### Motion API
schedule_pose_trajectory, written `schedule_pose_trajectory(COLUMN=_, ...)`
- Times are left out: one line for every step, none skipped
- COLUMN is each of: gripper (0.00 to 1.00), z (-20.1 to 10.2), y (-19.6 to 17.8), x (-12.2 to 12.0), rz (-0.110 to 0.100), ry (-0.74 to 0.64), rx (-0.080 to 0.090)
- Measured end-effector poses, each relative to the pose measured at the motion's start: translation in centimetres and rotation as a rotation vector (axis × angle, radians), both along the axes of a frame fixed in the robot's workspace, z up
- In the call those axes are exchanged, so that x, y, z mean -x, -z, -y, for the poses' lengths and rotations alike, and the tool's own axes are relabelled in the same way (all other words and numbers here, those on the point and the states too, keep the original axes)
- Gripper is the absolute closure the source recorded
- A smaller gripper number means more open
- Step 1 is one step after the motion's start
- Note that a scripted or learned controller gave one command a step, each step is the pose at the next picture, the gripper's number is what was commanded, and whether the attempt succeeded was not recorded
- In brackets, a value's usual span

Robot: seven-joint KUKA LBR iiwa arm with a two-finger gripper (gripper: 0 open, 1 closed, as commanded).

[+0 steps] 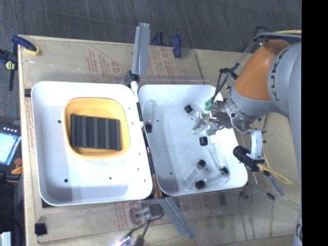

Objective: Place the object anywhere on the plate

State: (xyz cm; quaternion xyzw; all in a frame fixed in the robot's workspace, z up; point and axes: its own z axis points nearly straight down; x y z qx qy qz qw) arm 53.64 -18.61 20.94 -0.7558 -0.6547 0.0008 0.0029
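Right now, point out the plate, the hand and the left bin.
plate (pixel 96 105): camera view, its yellow upper rim.
hand (pixel 204 125): camera view, between its fingertips.
left bin (pixel 48 137): camera view, bare white floor.

Blue clamps (pixel 177 44) on bench edge (pixel 77 50)

Dark grey carpeted floor (pixel 77 9) beyond the bench. Tan cardboard-covered benchtop (pixel 92 60) (red print on it). Blue clamps (pixel 177 45) grip its far edge.

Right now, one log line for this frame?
gripper over right bin | clear vials in right bin | yellow plate in left bin | placement pending
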Motion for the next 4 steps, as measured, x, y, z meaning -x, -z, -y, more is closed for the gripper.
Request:
schedule_pose_trajectory(gripper=1.0, z=-6.5, y=0.9, x=-4.4, rz=0.001, ry=0.058, rx=0.002)
schedule_pose_trajectory(gripper=1.0, z=-13.5, y=-2.2, x=-5.5, rz=0.001, ry=-0.015, rx=0.002)
schedule_pose_trajectory(gripper=1.0, z=-20.0, y=1.9, x=-7.8, rz=0.0, ry=-0.235, rx=0.001)
schedule_pose_trajectory(gripper=0.0, z=-20.0, y=1.9, x=-7.8, rz=0.0, ry=-0.235, rx=0.001)
